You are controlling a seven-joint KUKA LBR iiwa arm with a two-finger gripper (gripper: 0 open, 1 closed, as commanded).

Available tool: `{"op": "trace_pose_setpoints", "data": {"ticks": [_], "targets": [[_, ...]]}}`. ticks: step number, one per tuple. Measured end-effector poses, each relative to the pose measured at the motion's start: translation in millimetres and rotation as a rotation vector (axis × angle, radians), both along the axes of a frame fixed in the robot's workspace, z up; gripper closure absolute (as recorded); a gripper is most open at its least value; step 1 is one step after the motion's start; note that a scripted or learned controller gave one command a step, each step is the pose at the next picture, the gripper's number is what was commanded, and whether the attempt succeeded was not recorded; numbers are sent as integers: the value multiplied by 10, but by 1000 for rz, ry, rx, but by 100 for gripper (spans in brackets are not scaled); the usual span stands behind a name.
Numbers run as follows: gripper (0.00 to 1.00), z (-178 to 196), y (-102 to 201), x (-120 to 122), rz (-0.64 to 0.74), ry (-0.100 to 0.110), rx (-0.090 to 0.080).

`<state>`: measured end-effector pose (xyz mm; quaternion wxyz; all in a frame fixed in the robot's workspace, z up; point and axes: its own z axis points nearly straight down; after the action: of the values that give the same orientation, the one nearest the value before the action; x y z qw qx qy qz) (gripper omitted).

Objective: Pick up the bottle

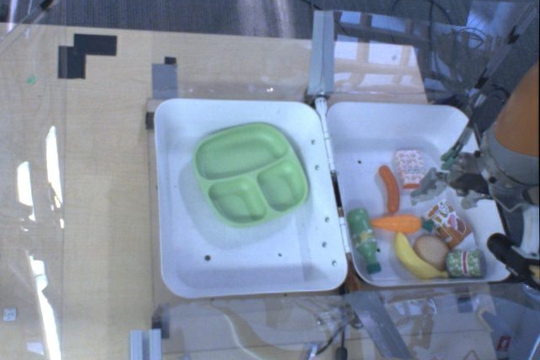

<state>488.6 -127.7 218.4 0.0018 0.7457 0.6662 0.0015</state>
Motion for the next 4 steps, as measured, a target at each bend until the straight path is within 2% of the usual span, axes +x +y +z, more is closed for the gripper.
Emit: {"op": "trace_pose_setpoints", "data": {"ticks": [1,2,3,4], "targets": [[0,1009,907,266,-26,0,1],[0,-40,1924,-13,18,4,1],[0,-354,1574,-15,16,5,1],[0,-350,1105,-10,-30,3,1]]}}
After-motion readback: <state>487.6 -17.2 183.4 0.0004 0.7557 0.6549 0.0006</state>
